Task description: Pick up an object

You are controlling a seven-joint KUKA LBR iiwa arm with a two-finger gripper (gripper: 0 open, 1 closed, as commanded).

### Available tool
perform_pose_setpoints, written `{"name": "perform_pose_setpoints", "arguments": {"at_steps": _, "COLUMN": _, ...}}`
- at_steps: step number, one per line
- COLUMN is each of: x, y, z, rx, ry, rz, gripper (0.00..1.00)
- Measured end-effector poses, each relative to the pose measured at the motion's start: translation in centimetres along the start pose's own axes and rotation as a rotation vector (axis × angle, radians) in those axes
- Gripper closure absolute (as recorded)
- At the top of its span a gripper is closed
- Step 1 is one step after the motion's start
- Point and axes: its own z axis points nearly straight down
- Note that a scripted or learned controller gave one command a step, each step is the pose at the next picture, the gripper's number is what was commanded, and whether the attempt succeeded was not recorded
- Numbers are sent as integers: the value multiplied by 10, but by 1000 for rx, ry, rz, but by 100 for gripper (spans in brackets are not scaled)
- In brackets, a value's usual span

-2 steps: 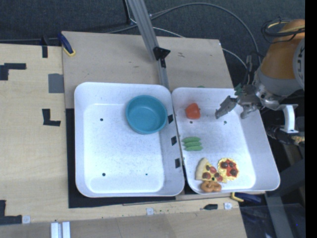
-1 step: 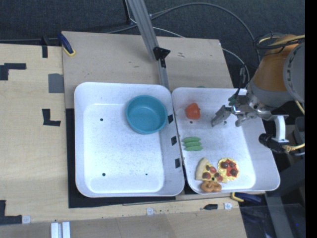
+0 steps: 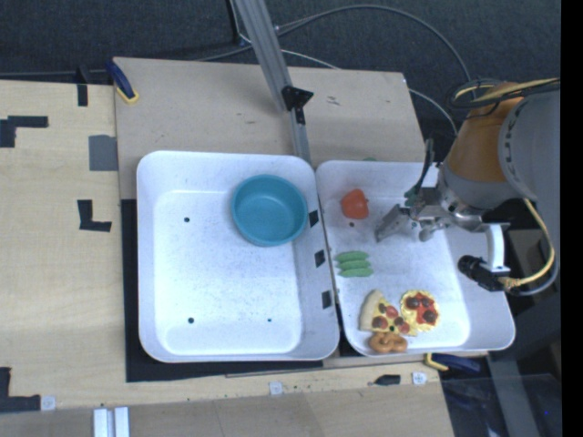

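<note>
the left bin holds a blue bowl set upright near its far right corner, while the right bin holds a red toy, a green pea pod, two pizza slices and a pretzel. the gripper hangs low over the right bin with its jaws spread wide and nothing between them; the red toy sits just left of the fingers, apart from them. the pea pod lies nearer the camera than the jaws, its long axis running left to right, and no writing can be read.

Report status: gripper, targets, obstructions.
Gripper open, holding nothing, over right bin. Red toy, green pod, pizza slices nearby. Nothing blocking.
</note>
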Motion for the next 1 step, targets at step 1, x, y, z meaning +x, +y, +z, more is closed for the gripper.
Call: {"name": "perform_pose_setpoints", "arguments": {"at_steps": 1, "x": 0, "y": 1, "z": -12, "rx": -3, "ry": -1, "rz": 0, "gripper": 100}}
